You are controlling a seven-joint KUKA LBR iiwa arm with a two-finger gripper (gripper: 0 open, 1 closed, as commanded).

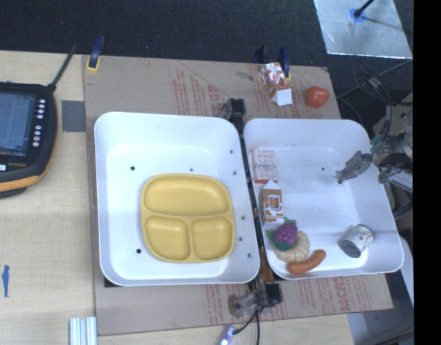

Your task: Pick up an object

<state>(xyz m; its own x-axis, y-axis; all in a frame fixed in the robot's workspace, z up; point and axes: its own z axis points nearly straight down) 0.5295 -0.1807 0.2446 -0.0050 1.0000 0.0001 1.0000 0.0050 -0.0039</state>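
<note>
Can (358, 240) lying untouched near right bin's (307, 139) front corner, tool (347, 171) poised above bin's right side, open or closed impossible to tell; approach stage, descent onto target needed next.

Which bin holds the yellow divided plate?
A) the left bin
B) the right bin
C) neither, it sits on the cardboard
A: the yellow plate lies flat inside the left bin, while the right bin holds the small items.
</note>
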